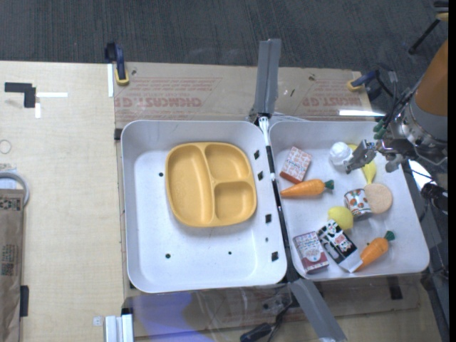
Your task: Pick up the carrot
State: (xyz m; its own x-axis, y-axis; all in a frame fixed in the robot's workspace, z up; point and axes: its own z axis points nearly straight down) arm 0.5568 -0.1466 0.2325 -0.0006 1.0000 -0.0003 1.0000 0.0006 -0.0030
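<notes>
Two white bins side by side on the bench. Left bin (142, 262) with a yellow divided plate (211, 184) sitting in its upper middle. Right bin (410, 258) packed with toy food.

Two carrots in there, actually. One carrot (306, 188) lying flat near the left side of that bin, green top pointing right, just below a small red-and-white box (296, 164). Second carrot (374, 249) down near the lower right corner, tilted, leafy end up and to the right, tip touching or overlapping a black-and-white carton (338, 242). Also a lemon (340, 218), a small can (358, 202) right beside a tan round cookie-looking thing (377, 197), another pinkish box (311, 251), and a white lump (340, 152) up top.

Gripper (374, 157) hovering over the upper right part of the right bin, fingers spread apart with nothing between them. Probably a banana under it, hard to tell. Well apart from both carrots.
</notes>
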